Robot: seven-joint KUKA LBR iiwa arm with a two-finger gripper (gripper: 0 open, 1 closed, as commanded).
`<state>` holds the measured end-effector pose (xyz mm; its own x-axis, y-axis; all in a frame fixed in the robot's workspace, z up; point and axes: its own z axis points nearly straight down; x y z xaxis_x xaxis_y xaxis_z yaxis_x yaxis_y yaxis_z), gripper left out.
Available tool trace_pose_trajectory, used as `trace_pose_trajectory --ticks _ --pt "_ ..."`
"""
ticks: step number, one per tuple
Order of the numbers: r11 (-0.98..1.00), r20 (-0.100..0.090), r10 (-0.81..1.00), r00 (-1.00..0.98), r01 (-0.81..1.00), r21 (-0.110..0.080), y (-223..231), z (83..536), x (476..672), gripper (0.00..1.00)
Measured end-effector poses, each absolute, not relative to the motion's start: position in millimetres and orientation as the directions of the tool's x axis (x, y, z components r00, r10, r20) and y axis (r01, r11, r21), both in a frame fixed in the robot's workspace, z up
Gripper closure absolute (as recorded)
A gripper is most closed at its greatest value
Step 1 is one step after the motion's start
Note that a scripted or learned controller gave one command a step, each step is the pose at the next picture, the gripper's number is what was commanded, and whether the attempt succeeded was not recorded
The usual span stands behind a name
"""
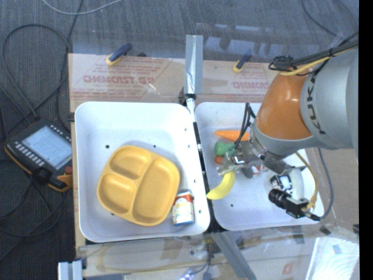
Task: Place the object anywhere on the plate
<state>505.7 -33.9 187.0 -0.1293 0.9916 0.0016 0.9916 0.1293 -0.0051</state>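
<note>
The yellow plate [139, 183] looks like smooth, slightly glossy plastic, and the white bin [93, 127] around it is matt plastic. Just right of the plate, a small can [183, 209] wears a printed paper label. Further right, the banana [222, 186] and carrot [232, 135] look like smooth plastic.

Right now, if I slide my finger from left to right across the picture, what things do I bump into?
Black-and-orange handheld controller → yellow plate → small can → banana → robot arm.
</note>
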Motion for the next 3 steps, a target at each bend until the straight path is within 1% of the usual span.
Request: trace_pose_trajectory --ticks 1,2,3 --pt "0.301 0.0 0.954 -0.301 0.954 -0.006 68.9 181.4 526.6 1.0" --pt "0.361 0.0 0.933 -0.361 0.933 -0.006 127.6 212.0 514.4 1.0" --pt "0.361 0.0 0.933 -0.361 0.933 -0.006 127.5 212.0 514.4 0.0"
